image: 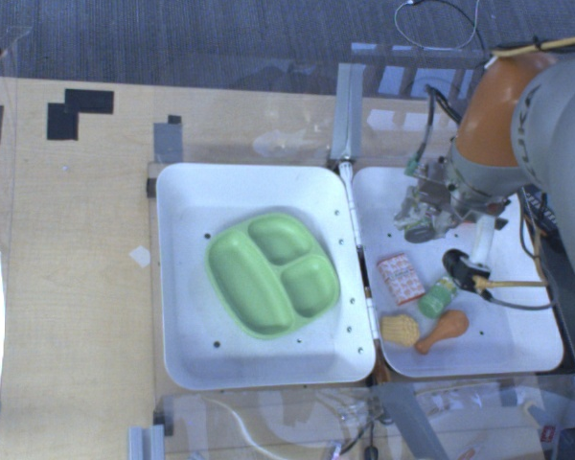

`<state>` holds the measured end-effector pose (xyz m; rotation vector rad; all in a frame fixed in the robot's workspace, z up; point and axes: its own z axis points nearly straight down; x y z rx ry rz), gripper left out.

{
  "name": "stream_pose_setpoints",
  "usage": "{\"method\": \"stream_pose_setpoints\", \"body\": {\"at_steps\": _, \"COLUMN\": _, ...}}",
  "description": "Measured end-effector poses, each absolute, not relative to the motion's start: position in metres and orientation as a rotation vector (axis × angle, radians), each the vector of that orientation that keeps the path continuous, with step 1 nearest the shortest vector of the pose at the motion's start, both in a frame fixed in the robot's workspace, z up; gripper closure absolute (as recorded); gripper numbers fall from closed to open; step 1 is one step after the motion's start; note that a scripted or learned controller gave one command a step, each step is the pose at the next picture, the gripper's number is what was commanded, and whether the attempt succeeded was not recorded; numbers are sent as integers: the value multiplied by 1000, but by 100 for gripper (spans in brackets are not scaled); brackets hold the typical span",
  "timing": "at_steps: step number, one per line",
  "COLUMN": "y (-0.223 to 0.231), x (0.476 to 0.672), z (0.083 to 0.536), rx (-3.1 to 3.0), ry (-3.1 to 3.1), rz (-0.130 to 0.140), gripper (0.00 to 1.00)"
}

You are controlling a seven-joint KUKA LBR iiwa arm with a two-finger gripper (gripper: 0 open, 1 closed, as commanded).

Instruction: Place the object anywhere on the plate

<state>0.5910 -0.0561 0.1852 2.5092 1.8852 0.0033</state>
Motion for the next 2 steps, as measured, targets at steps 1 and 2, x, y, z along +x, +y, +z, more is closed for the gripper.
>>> {"method": "stream_pose_setpoints", "body": {"at_steps": 1, "y": 7, "x": 613, "z": 185, "rx": 2538, "ry": 1850, "rz": 4, "gripper": 100}}
{"method": "stream_pose_setpoints", "body": {"at_steps": 2, "y": 59, "x": 579, "z": 197, "rx": 2430, "ry": 1989, "rz": 4, "gripper": 100}}
